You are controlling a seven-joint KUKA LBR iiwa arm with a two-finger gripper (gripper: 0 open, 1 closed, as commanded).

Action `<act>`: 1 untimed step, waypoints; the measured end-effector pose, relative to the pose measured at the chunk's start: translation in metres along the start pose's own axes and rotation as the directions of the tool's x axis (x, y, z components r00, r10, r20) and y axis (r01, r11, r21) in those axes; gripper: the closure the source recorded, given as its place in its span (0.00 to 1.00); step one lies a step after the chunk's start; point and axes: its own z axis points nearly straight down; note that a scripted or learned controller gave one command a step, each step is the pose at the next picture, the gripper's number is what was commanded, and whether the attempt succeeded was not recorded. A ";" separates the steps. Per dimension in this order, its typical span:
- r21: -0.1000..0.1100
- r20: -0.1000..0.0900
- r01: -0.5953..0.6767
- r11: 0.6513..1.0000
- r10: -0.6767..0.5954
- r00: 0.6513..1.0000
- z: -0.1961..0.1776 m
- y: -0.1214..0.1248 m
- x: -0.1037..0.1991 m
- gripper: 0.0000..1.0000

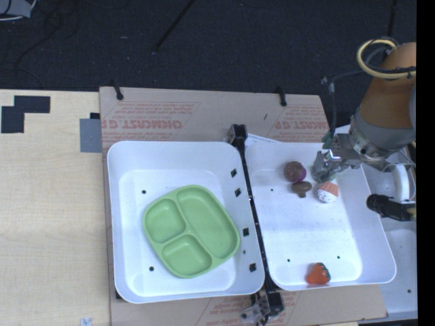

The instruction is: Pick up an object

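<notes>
The pincer (328, 170) hangs over the right bin (380, 277); its opening I cannot tell. The white-and-orange piece (327, 193) lies just beside it, at six o'clock.

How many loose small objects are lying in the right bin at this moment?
4. A dark purple round object and a small brown one lie near the far edge, a white-and-orange piece just beside the gripper, and a red-orange object at the near edge. The arm may hide more.
</notes>
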 end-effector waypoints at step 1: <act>0.005 -0.003 0.003 1.000 -0.003 1.000 0.008 0.005 0.055 1.00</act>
